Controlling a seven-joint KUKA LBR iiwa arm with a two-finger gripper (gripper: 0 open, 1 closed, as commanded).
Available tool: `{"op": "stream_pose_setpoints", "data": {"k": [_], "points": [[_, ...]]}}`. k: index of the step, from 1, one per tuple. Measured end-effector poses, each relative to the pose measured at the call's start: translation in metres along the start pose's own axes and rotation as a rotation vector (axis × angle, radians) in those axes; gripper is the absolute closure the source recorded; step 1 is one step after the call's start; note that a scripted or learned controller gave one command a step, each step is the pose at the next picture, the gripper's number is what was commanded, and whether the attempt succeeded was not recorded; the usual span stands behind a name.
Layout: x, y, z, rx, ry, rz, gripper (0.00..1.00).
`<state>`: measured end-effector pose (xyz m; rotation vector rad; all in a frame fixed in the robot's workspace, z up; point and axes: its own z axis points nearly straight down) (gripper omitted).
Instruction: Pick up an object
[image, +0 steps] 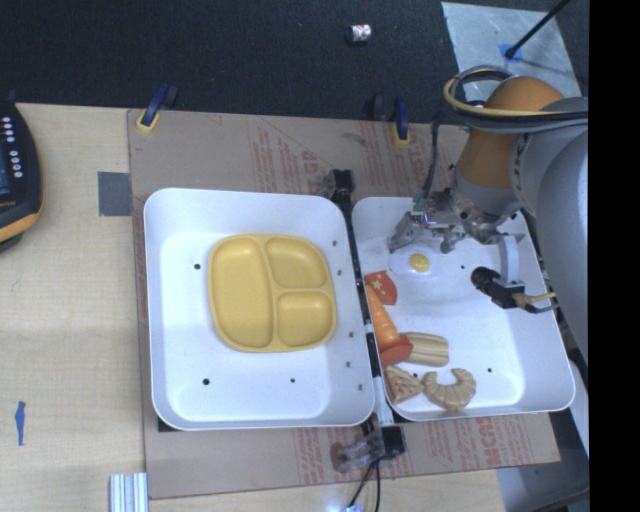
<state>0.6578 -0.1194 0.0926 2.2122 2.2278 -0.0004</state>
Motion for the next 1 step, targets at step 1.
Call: {"op": "stream_pose_setpoints", "data": {"k": [1], "points": [[-0.0084, -0.0013, 0.0002, 0.001, 0.0, 0.004, 0.0]]}}
